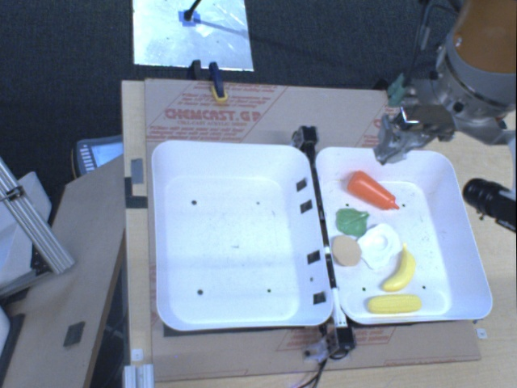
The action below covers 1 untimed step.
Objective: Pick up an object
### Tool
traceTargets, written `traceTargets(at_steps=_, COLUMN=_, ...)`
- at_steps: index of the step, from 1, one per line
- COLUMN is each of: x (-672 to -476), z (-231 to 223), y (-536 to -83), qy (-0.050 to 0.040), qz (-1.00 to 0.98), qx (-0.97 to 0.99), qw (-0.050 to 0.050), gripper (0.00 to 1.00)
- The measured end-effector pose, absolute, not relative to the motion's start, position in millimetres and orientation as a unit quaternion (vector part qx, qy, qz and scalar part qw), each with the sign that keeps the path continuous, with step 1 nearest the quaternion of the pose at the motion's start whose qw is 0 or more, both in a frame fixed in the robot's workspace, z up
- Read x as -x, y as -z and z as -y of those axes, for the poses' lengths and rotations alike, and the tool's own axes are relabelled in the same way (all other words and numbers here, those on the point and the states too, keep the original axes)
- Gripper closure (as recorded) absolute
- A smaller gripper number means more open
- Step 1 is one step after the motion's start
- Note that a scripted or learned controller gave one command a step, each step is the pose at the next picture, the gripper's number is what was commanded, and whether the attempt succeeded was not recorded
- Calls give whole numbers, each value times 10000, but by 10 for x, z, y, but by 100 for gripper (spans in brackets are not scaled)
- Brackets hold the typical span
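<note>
- The gripper (pixel 393 148) hangs above the right bin's (pixel 464 241) far edge; whether it is apart or together, I cannot tell.
- The carrot (pixel 372 190) and the other objects lie untouched, so the pick is not yet done.

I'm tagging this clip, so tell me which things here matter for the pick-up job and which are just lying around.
Part of the job:
claw
right bin
carrot
green leaf
tan round piece
fried egg
banana
corn cob

Just lying about:
left bin
foil sheet
blue and yellow clamp
cardboard underlay
</note>
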State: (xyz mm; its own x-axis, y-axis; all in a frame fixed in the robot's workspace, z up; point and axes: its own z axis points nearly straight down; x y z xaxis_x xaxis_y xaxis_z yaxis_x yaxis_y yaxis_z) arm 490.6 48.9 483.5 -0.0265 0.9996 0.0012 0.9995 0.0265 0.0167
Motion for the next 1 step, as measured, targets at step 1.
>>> traceTargets(at_steps=1, x=-4913, z=-489, y=-4947, qy=-76, qz=-7179, qx=-6960, qw=64, gripper=100)
